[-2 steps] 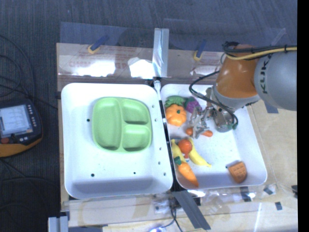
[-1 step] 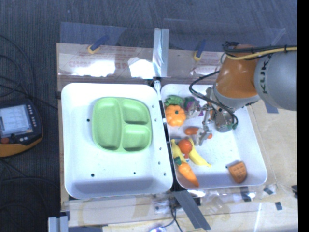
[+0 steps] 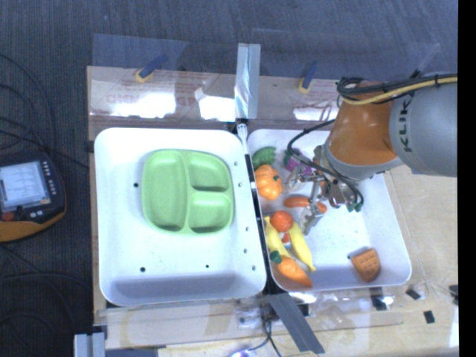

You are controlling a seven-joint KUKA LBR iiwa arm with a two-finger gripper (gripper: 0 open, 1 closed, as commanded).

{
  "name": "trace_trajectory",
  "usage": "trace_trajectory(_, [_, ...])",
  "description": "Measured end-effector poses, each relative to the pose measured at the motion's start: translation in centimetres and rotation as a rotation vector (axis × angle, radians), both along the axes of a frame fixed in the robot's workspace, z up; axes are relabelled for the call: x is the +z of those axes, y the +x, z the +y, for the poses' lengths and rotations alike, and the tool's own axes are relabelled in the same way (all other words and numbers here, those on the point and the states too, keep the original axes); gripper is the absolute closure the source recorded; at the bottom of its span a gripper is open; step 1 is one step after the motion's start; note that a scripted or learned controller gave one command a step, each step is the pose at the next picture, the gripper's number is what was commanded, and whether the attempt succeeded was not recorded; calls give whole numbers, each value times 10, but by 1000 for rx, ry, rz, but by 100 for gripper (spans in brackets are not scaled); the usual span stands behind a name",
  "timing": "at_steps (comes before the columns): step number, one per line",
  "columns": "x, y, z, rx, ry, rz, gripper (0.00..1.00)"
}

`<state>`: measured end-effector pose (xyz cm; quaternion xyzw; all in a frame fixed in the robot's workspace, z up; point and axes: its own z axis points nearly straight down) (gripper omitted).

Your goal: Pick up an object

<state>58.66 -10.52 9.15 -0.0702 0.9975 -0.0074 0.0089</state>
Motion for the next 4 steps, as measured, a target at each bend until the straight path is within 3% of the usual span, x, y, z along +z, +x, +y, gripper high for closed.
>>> trace_trajectory(1, [50, 10, -79, -42, 9, 9, 0])
trace_trajectory(2, [-1, 22, -70, -77, 12, 6, 0])
trace_trajectory(3, [-1, 17, 10, -148, 16, 3, 0])
trace_trajectory(4, [-1, -27, -33, -58, 12, 3, 0])
